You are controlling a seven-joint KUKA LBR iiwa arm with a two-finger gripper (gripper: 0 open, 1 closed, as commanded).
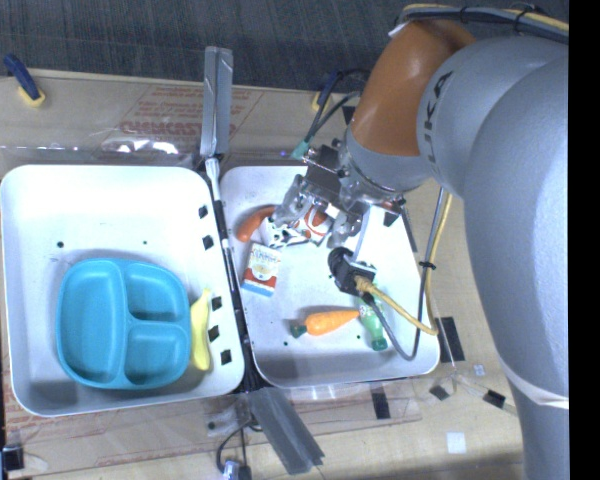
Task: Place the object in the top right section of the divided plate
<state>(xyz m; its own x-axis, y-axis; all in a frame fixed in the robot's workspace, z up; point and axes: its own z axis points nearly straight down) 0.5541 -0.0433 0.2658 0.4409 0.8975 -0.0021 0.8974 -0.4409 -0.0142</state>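
Observation:
The blue divided plate (125, 323) lies in the left bin (40, 198), towards its front. My gripper (308, 216) hangs low over the back of the right bin (400, 363), above a small white and red item (280, 232). Just left of that item is an orange object (250, 223). In front of it a small white carton (263, 268) lies flat. An orange carrot (330, 322) with a green end rests near the right bin's front, and a green bottle (376, 330) lies beside it on the right.
A yellow banana-like piece (199, 333) lies against the plate's right side, next to the wall between the bins. The arm's bulk covers the right bin's back right corner.

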